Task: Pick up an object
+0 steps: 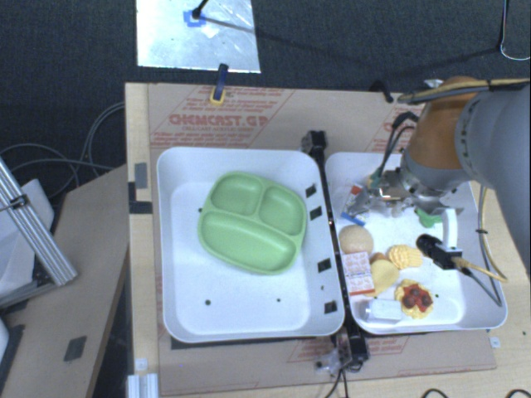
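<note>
Jaws (390, 196) low in right bin (481, 309), above bread roll (356, 239).

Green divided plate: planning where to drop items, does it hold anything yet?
Empty. All three compartments of the green divided plate show bare green.

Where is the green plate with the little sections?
The green plate lies in the left bin, near its middle, across the divider from the toy food in the right bin.

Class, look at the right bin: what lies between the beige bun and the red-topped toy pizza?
In the camera view, the yellow waffle lies between the beige bun and the red-topped toy pizza, above a pale yellow piece.
</note>
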